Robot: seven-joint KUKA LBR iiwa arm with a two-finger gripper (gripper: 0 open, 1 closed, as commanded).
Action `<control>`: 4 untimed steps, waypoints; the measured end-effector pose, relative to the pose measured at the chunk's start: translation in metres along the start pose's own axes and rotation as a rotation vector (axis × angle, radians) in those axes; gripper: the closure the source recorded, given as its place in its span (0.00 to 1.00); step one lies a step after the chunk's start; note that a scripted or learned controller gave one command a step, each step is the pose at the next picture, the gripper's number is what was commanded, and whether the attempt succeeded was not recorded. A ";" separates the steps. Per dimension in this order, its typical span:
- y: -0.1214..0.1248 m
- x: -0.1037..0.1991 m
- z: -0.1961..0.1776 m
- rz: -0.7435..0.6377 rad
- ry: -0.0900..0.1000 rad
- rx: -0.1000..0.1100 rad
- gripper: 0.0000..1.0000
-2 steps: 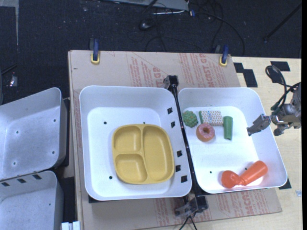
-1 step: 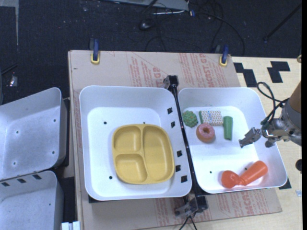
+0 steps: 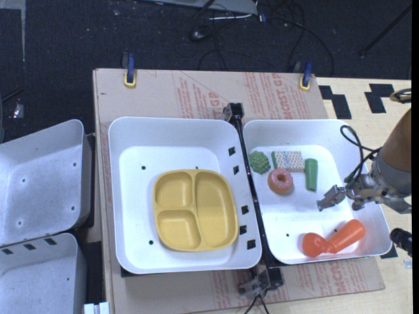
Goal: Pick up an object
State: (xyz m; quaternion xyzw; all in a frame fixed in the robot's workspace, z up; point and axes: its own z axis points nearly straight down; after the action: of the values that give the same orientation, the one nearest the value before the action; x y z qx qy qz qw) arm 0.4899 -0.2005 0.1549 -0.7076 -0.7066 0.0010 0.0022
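While my gripper point(image 3: 332, 198) hangs over the right bin point(image 3: 327, 131) near its right edge, fingers apart with nothing between them, I judge it is lining up for a descent. Just below it, along the bin's front edge, lies the orange bottle point(image 3: 332, 239), the closest pick; the donut point(image 3: 281, 181), green piece point(image 3: 311, 174) and broccoli point(image 3: 260, 162) sit toward the back-left corner.

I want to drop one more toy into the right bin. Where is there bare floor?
In the right bin: the lower-left floor, between the donut and the orange bottle, is bare. So is the strip behind the toys. Crowded: upper-left cluster, and near the gripper.
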 end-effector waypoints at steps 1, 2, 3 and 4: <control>-0.002 0.005 0.063 0.000 0.000 0.000 0.00; 0.000 0.004 0.050 0.001 -0.002 -0.005 1.00; 0.003 0.014 0.001 -0.005 -0.003 -0.009 1.00; 0.005 0.014 -0.052 -0.005 -0.004 -0.010 1.00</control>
State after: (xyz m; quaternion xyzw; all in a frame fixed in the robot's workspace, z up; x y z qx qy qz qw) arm 0.4948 -0.1868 0.2071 -0.7060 -0.7083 -0.0011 -0.0026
